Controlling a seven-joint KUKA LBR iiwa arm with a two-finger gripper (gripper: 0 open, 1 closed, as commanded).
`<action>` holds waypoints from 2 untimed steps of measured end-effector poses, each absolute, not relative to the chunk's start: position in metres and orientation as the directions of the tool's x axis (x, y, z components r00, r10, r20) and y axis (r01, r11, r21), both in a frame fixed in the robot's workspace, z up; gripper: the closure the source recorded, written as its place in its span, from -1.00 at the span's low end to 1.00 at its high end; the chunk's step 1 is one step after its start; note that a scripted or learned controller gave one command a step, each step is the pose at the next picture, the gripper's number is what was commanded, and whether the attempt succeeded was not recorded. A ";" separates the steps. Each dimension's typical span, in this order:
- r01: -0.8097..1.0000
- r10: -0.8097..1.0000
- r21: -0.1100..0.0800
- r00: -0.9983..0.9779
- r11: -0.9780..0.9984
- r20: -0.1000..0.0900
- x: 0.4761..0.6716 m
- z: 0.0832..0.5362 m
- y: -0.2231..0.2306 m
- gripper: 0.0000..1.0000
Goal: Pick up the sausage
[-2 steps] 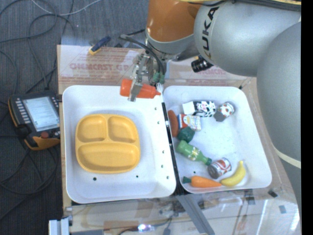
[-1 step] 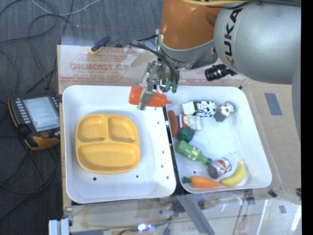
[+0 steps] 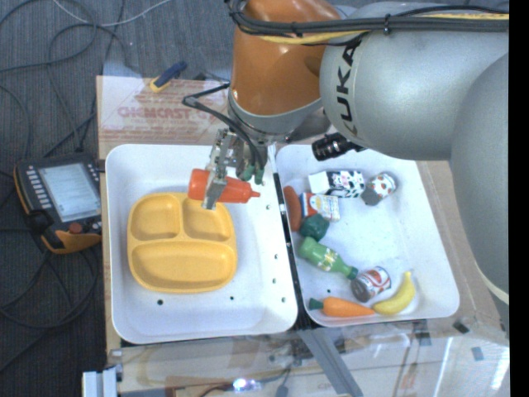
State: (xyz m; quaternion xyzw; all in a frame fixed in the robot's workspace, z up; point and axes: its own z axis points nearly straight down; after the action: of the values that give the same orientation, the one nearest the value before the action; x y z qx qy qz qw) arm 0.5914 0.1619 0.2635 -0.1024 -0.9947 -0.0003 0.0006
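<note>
The grey arm (image 3: 413,81) reached in from the right, its orange band sitting above the wrist, and its gripper (image 3: 225,176) hung over the far part of the left bin (image 3: 124,321). The fingers (image 3: 216,190) pointed down at an orange bottle (image 3: 223,188) lying on its side, just beyond the far edge of the yellow divided plate (image 3: 182,246). They seemed to straddle the bottle's body, but the view was too coarse to tell whether they were apart or clamped on it.

The sausage (image 3: 293,208) lay in the right bin (image 3: 438,296), against that bin's left wall near its far corner, running lengthwise along the wall. It was apart from the gripper, with the divider between the bins lying between them. Just beside the sausage sat a small carton (image 3: 324,206), and beyond it a black-and-white cow-patterned item (image 3: 347,182) and a small round dark object (image 3: 380,187). A green bottle (image 3: 321,253) lay slantwise near the middle of the right bin. Toward the near edge were a can (image 3: 372,282), a banana (image 3: 397,296) and a carrot (image 3: 345,308), the carrot close to the near left corner.

On the tabletop beyond the left bin lay a cardboard sheet (image 3: 149,118).
</note>
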 end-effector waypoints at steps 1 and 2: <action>-0.048 -0.048 0.000 -0.999 0.999 0.000 0.542 0.258 0.125 1.00; -0.255 -0.255 0.001 -0.967 0.967 0.000 0.501 0.265 0.076 1.00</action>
State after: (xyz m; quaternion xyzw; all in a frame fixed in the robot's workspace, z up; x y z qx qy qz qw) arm 0.5005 0.0760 0.2649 0.1284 -0.9917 -0.0003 -0.0001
